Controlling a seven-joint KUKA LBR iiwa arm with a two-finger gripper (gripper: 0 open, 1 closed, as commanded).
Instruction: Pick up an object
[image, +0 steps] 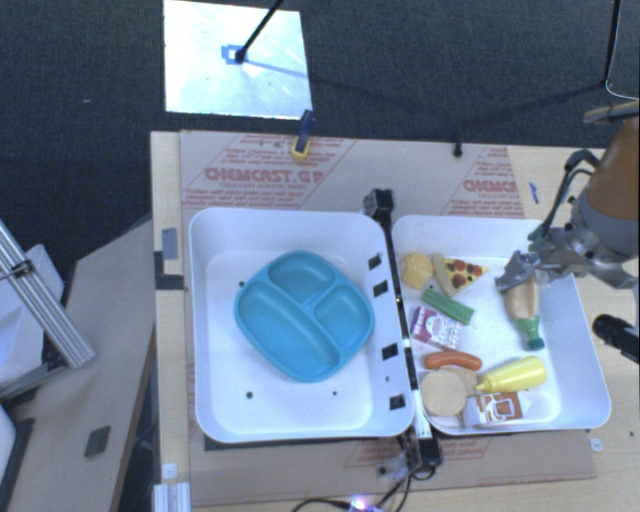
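Note:
The right bin (590, 380) holds several toy foods: a yellow lemon (417, 268), a pizza slice (461, 272), a green block (446, 305), a pink carton (436, 327), a sausage (452, 360), a round bun (445, 392), a yellow mustard bottle (512, 376) and a red-and-white carton (496, 408). A tan bottle with a green cap (524, 312) lies near the bin's right side. My gripper (523, 270) sits low over that bottle's upper end and covers part of it. Whether it touches the bottle is unclear.
The left bin (215, 300) carries a blue sectioned plate (303, 314). A black divider with clips (393, 310) runs between the two bins. The arm (610, 210) comes in over the right bin's far right corner. Cardboard (260, 175) lies under both bins.

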